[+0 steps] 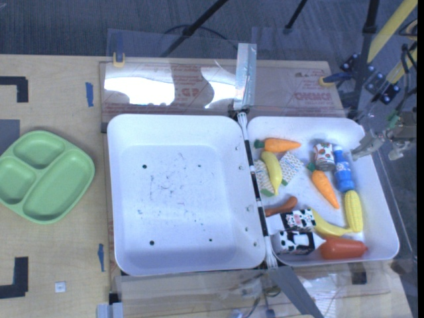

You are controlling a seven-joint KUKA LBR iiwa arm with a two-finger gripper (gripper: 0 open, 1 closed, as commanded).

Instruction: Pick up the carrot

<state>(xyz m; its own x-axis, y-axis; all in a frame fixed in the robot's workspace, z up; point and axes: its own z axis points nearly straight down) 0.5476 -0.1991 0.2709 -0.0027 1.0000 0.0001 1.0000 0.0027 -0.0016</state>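
Two carrots lie in the right bin (377, 177). One carrot (281, 144) rests on its side near the bin's back left, its green tip pointing left. The other carrot (324, 187) lies at a slant in the middle, between a blue bottle (342, 171) and a patterned packet (291, 166). My gripper (368, 147) hangs over the bin's back right edge, to the right of both carrots and apart from them. Nothing shows between its fingers.
The right bin also holds a small can (323, 155), a yellow corn cob (354, 210), a banana (328, 228), a red pepper (342, 247), a cow-patterned box (296, 231), a brown sausage (281, 206) and a yellow piece (269, 171). The left bin (119, 144) adjoins it. A green divided plate (44, 175) sits far left.
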